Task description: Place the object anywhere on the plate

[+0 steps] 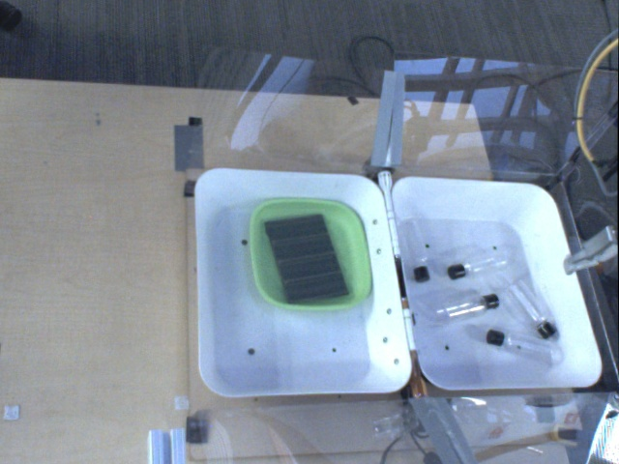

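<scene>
Clear tubes (474, 305) with black caps, hard to make out, lie right of the green plate (360, 259), which holds a dark block (307, 257).

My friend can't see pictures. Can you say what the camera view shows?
A green plate holding a dark ridged block sits in the left white bin. The right bin holds several clear tubes with black caps.
</scene>
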Motion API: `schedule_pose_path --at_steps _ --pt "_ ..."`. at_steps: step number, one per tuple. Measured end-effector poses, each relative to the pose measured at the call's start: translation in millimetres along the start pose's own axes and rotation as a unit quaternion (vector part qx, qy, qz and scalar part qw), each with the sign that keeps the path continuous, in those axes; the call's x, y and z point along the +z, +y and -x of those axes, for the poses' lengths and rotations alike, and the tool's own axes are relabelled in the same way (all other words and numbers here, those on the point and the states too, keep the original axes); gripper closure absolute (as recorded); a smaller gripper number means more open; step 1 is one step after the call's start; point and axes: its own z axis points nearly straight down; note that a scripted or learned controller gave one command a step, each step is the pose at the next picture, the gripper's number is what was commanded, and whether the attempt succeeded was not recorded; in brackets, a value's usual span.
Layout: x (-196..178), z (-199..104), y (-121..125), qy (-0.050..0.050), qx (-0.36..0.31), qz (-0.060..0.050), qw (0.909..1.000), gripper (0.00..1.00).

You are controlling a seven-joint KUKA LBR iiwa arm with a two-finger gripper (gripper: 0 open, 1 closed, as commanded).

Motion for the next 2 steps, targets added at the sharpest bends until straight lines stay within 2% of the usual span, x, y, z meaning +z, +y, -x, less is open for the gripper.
schedule_pose_path --at_steps 1,2 --pt "35 0 0 -0.001 -0.161 0.001 0.9870 0.00" --pt "-39 6 0 0.000 -0.270 0.000 0.9629 0.00"
